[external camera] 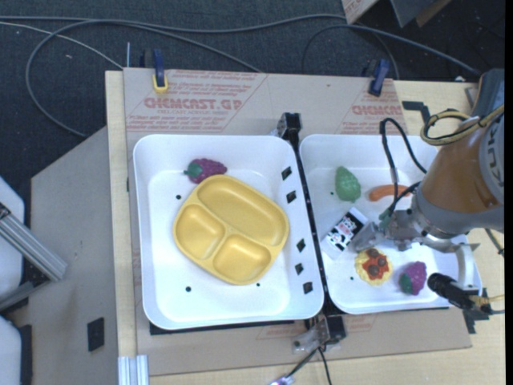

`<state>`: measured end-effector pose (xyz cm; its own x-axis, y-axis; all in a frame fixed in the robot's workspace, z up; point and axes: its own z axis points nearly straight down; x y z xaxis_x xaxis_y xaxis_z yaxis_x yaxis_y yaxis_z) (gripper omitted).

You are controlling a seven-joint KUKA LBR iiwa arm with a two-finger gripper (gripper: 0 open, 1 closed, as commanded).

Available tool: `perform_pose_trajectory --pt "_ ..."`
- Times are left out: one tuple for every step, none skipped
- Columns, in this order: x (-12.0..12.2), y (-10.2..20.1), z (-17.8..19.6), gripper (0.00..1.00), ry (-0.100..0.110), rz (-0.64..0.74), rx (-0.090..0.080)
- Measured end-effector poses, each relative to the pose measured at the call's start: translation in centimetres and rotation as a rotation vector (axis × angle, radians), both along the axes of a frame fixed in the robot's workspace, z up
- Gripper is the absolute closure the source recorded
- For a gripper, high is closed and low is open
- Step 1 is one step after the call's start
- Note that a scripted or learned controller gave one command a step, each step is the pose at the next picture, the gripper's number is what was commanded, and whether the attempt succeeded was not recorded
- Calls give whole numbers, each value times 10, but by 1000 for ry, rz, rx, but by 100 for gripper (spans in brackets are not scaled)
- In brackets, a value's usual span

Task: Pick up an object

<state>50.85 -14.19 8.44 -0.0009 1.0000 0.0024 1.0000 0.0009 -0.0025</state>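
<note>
In the right bin (pixel 337 291) lie a green pear-shaped toy (pixel 347 183), an orange carrot (pixel 383 191), a black-and-white patterned box (pixel 343 229), a yellow-and-red pizza-like toy (pixel 373 265) and a purple grape bunch (pixel 414 278). My gripper (pixel 381 229) hangs low over the middle of this bin, between the patterned box on its left and the pizza toy just below it. The carrot's right end is hidden behind the gripper's cables. I see no object held in the gripper.
The left bin (pixel 152 215) holds a yellow divided plate (pixel 231 228) and a second purple grape bunch (pixel 206 168) at its far edge. A black clip strip (pixel 298 207) runs between the bins. The arm's orange band (pixel 457 175) covers the right bin's right side.
</note>
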Motion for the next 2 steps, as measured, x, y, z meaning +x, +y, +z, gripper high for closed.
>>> perform_pose_trajectory --pt "0 0 12 100 -3 -1 0" --pt "-6 -7 61 100 -6 -2 -3"
